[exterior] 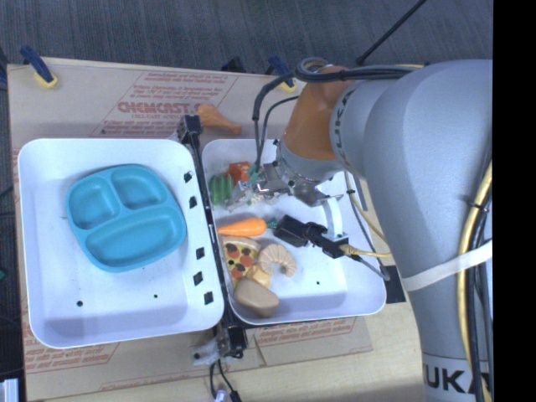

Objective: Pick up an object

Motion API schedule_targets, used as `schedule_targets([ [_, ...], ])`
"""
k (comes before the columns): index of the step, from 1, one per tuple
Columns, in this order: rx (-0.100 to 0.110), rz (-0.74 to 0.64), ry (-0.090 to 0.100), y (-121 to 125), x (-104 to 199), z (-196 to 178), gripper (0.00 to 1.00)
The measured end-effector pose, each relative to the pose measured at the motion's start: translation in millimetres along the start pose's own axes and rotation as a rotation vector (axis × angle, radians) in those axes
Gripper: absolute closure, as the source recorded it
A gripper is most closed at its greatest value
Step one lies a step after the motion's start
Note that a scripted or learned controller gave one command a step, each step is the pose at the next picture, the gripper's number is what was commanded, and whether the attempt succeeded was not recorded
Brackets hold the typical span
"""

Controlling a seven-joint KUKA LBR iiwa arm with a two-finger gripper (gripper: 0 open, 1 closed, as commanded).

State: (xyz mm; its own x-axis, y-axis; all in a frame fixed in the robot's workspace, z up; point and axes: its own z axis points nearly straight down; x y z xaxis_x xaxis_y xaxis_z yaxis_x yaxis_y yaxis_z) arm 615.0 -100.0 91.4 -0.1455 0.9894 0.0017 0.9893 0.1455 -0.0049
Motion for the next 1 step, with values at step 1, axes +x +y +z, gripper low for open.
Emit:
schedule_targets([
  [1,0.000,0.000,0.000,0.0,0.0,0.0,0.00],
])
